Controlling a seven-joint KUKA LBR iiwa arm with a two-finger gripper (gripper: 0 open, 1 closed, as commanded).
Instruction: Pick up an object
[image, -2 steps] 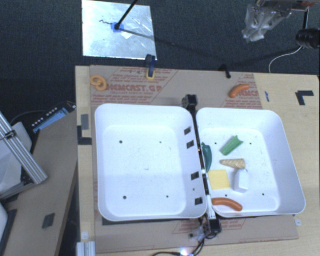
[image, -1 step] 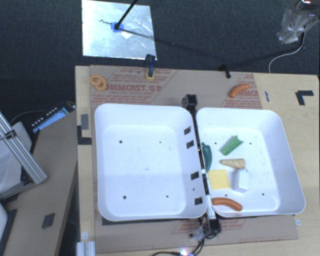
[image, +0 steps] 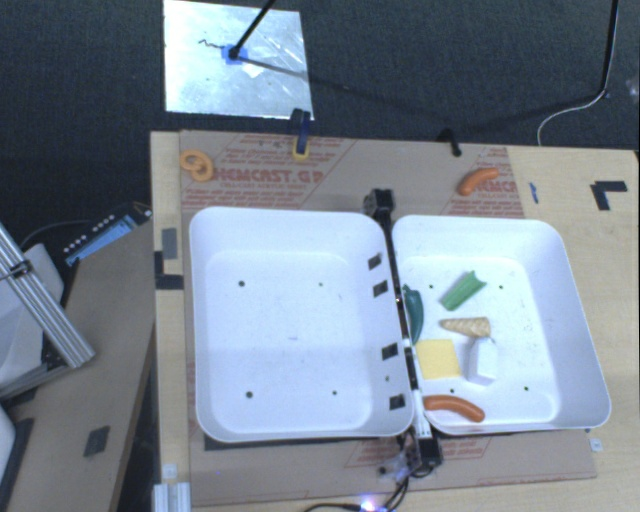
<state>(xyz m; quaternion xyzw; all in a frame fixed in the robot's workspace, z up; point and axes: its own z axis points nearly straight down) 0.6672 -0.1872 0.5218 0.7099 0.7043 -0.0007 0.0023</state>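
All the pickable things lay in the right bin (image: 560, 300), gathered toward its inner side, close to the wall it shares with the left bin (image: 215, 300). Since the arm reaches in from the right, every one of them lay to the left of its line of entry; how wide the pincer stood, or whether it had hold of anything, I could not tell. The cone-shaped piece (image: 466, 325) lay near the middle with its long axis almost left to right, the point toward the shared wall. The white block (image: 483, 361) sat just below it and very near, and the yellow square (image: 436, 358) lay just beside that block — so these three were crowded. The light green piece (image: 463, 290) lay apart above them, slanted, and in my judgement it was the easiest to close on. The dark green pepper (image: 412, 309) leaned against the dividing wall, and the orange sausage (image: 454, 407) lay along the near edge; both walls could hinder the closing. Another sausage (image: 477, 181) and a pretzel-like ring (image: 197, 165) rested on the board (image: 330, 170) outside the bins.
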